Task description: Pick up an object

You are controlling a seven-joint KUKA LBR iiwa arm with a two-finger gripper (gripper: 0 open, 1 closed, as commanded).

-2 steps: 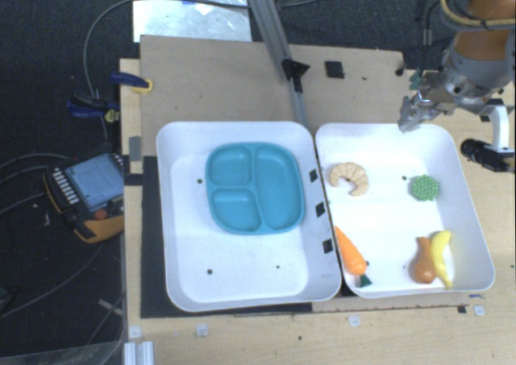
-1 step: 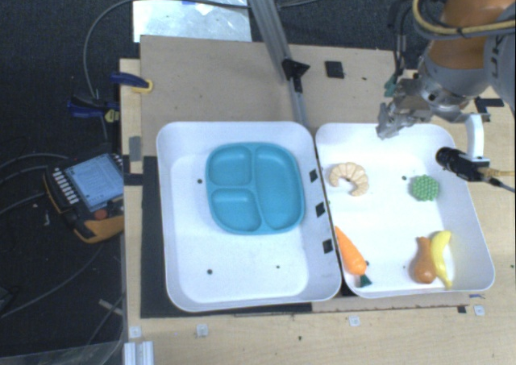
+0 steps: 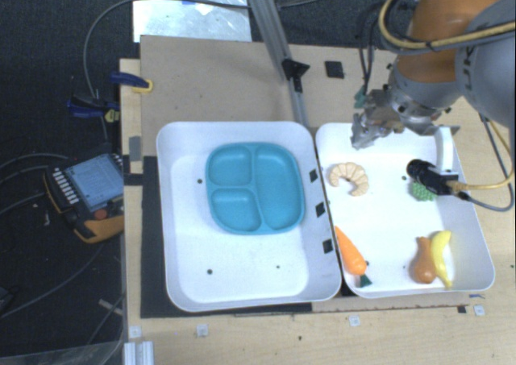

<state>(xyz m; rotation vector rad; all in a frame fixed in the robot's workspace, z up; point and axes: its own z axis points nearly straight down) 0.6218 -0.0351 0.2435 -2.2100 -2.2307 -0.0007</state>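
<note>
Grey gripper [image 3: 364, 136] poised above the right bin's [image 3: 484, 275] far corner, beside the croissant [image 3: 350, 177], probably lining up a pick; finger state impossible to tell.

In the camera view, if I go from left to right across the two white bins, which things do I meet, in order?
Blue divided plate → croissant → banana. I leave out the carrot, which overlaps the croissant in left-right position, and the other items beside the banana.
</note>
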